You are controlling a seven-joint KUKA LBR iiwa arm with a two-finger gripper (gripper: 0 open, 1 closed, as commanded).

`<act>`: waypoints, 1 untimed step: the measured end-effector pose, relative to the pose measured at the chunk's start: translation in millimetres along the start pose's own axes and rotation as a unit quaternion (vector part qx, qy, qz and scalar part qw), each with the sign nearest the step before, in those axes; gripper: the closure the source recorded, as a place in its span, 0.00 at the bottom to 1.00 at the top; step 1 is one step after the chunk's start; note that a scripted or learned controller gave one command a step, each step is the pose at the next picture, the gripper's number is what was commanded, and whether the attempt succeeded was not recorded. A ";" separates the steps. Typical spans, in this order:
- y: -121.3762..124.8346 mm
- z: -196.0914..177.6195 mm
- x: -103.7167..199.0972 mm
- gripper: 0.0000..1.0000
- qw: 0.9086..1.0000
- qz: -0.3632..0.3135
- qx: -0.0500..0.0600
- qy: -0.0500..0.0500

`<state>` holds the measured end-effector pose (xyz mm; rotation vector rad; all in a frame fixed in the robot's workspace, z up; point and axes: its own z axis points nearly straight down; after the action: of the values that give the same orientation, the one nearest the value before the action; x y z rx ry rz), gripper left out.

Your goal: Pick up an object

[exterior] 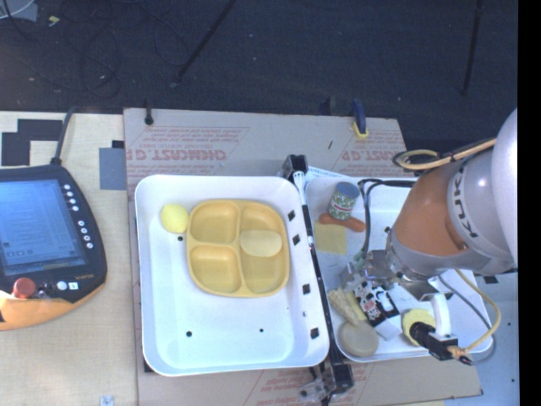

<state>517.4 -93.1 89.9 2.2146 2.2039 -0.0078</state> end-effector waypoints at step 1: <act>-40.7 0.3 -14.8 0.00 1.000 -0.001 0.002 0.008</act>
<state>476.5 -107.7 89.6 2.2222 2.2162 0.0056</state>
